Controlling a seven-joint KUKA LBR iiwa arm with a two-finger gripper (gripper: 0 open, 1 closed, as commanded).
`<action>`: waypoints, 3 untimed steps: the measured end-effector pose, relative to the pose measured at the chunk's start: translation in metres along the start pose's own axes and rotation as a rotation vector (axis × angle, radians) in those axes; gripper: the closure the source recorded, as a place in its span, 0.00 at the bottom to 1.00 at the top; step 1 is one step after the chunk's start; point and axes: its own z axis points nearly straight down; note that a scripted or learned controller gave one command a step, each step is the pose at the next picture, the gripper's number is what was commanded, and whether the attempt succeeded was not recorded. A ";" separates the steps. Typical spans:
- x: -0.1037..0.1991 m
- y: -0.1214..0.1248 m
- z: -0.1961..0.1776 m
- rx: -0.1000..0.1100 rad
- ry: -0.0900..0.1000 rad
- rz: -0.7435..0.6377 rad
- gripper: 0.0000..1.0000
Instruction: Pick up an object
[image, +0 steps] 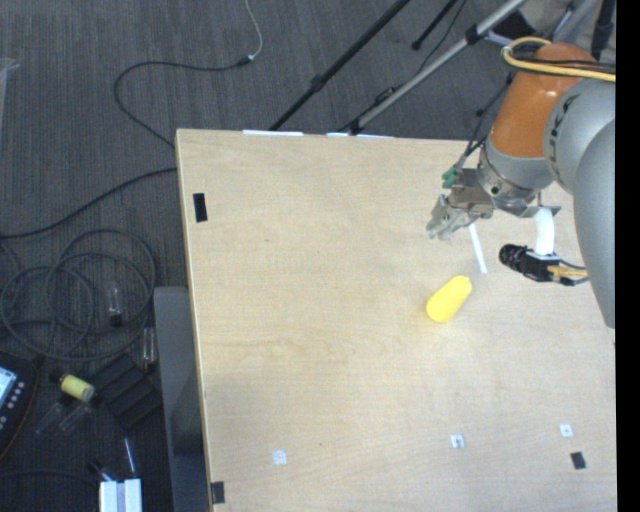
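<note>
Up near the bench's (300, 330) far right, the gripper (447, 224) hangs over pale wood; can't tell how it's set. The yellow cylinder (448, 298), smooth with rounded ends, lies free just below. Looks like it'd roll off if nudged off-center, so a miss seems likely

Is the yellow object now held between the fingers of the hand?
No, the yellow object lies on the wooden surface, apart from the hand, which is above it in the picture.
</note>
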 end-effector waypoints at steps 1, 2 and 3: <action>-0.018 -0.006 0.010 0.000 0.001 -0.097 1.00; -0.018 -0.006 0.010 0.000 0.001 -0.097 0.00; -0.024 -0.052 0.085 0.001 0.004 -0.130 0.00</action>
